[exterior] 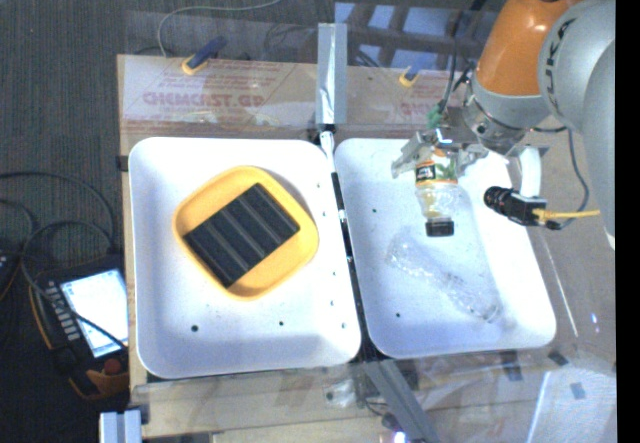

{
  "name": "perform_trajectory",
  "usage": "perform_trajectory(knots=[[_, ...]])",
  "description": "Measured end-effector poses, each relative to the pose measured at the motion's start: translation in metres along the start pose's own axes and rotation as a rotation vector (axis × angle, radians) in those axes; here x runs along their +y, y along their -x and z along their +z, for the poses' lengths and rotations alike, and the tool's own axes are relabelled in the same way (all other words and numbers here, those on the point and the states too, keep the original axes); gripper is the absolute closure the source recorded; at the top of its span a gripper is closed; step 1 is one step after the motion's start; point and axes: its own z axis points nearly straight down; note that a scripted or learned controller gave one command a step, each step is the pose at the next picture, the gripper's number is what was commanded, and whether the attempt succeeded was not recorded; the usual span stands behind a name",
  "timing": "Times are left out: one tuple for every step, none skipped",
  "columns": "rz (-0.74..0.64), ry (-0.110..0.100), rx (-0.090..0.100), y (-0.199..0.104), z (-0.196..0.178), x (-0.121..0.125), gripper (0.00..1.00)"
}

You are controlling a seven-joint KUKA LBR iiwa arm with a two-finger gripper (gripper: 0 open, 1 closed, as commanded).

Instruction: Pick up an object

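On your left, the left bin [150, 261] carries a yellow dish [205, 203] with a black ribbed insert [243, 233], sitting a little toward the bin's upper middle, with bare white floor all around it and most room along the lower edge. A metal divider post [331, 71] stands where the two bins meet. Moving right, the right bin [370, 221] holds a clear plastic bottle [445, 281] lying flat and slanted across its lower middle, apart from the walls. Above it you see the gripper [437, 157] near the bin's upper edge, its jaws clenched around a small bottle with a dark cap [438, 197], which hangs cap-down from between the fingers just above the clear plastic bottle's upper end. The floor left of this bottle is open up to the bin's left wall. On the right, a black cylindrical fitting [503, 200] hangs off the arm [545, 41] beside the right rim.
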Motion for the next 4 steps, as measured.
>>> perform_trajectory(knots=[[-0.118,0.000,-0.003,0.044,0.076,0.023,0.00],[-0.179,0.015,-0.004,0.064,0.110,-0.001,0.00],[-0.178,0.015,-0.002,0.063,0.101,-0.001,1.00],[-0.140,0.003,-0.002,-0.003,0.002,-0.009,1.00]])
